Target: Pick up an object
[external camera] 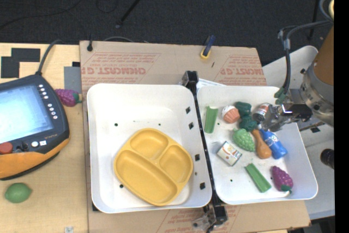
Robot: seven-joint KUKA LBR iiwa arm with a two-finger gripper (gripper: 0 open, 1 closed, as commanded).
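Observation:
The right bin (pixel 305 183) holds several toy foods: a green cylinder (pixel 210 119), an orange-pink piece (pixel 230 114), dark green pieces (pixel 246 117), a pale green bumpy piece (pixel 245 139), an orange carrot (pixel 262 147), a blue bottle (pixel 275 144), a small silver box (pixel 229 153), a green stick (pixel 257 177) and purple grapes (pixel 282 178). My gripper (pixel 277 113) reaches in from the right and sits low over the bin's upper right part, just above the blue bottle. A shiny silver item (pixel 263 112) lies at its tip; whether it is held is unclear.
The left bin (pixel 109 101) carries a yellow divided plate (pixel 154 165). Left of the bins a teach pendant (pixel 27 123) lies on the bench, with a purple grape toy (pixel 67 96) and a green lime (pixel 18 192) near it. A black divider (pixel 197 133) separates the bins.

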